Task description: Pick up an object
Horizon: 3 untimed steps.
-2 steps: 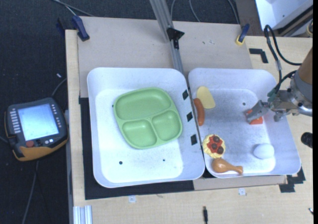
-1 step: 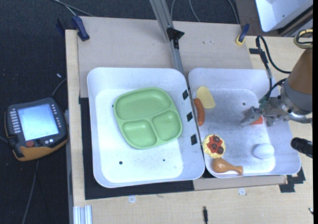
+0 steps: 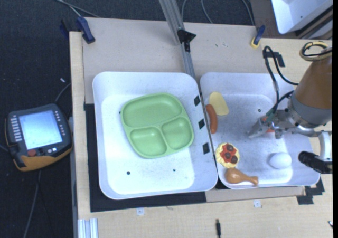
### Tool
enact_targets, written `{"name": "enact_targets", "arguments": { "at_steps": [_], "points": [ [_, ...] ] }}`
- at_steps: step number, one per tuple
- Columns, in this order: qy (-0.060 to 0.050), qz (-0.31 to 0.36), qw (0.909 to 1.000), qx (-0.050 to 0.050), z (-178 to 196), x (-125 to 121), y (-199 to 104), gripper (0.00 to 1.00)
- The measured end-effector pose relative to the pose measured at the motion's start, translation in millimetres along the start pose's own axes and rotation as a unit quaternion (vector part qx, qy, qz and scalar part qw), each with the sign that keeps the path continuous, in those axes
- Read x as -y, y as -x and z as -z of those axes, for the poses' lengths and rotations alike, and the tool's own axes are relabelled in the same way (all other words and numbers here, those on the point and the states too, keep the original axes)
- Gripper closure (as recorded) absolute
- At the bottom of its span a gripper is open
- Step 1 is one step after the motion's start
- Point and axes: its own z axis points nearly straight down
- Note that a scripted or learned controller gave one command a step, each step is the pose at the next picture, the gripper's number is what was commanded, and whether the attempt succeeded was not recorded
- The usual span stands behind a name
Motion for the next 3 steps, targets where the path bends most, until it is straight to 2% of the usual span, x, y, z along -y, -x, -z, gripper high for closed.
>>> {"name": "enact_targets", "arguments": {
  "at_steps": [1,2,3],
  "points": [
    [0.002,0.000,1.0000,0.000,-33.4,-1.0,-0.5,0.00],
    [0.006,0.000,1.0000,0.003,-19.6,-2.7,1.2,1.00],
    [0.005,0.000,1.0000,0.002,23.6,-3.7,0.8,1.00]
  ]
}}
